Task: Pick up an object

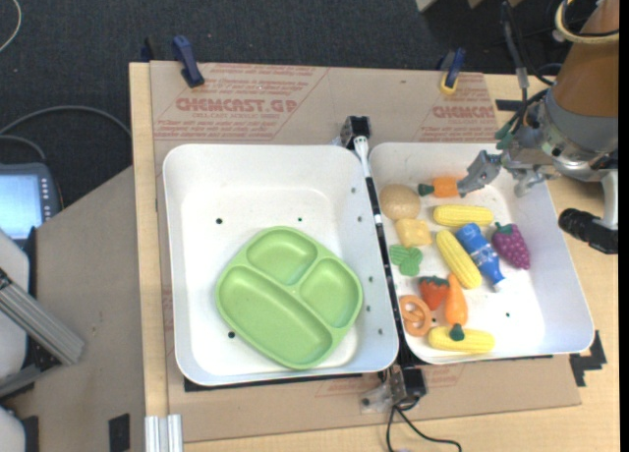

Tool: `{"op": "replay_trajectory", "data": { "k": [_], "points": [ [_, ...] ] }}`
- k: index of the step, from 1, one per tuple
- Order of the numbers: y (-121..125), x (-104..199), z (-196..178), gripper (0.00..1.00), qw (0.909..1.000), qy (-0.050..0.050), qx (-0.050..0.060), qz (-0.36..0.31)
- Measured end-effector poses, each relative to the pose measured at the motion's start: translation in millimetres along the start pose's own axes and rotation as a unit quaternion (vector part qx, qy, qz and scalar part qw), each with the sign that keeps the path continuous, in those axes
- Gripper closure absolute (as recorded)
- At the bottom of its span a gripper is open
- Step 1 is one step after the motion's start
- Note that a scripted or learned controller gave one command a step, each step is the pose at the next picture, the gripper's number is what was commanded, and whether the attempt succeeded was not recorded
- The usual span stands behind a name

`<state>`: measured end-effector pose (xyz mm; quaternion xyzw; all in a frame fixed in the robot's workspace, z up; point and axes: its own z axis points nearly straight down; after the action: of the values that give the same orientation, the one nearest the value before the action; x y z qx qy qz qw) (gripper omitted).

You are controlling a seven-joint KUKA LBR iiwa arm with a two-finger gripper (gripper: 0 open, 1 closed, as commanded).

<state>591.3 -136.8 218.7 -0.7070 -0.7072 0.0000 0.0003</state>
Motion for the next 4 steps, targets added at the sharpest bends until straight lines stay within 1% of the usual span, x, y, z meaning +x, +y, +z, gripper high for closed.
{"op": "replay_trajectory", "data": {
  "k": [1,2,3,4],
  "points": [
    [29.3,-37.8,141.9,0.00,1.0000,0.000,0.003,0.001],
    [-36.6,-34.7,7.2,0.00,1.0000,-0.001,-0.003,0.001],
    [-3.3,-31.4,51.2,0.00,1.0000,-0.001,-0.001,-0.001],
    [-5.2,-36.7,135.9,0.00,1.0000,0.001,0.003,0.000]
  ]
}}
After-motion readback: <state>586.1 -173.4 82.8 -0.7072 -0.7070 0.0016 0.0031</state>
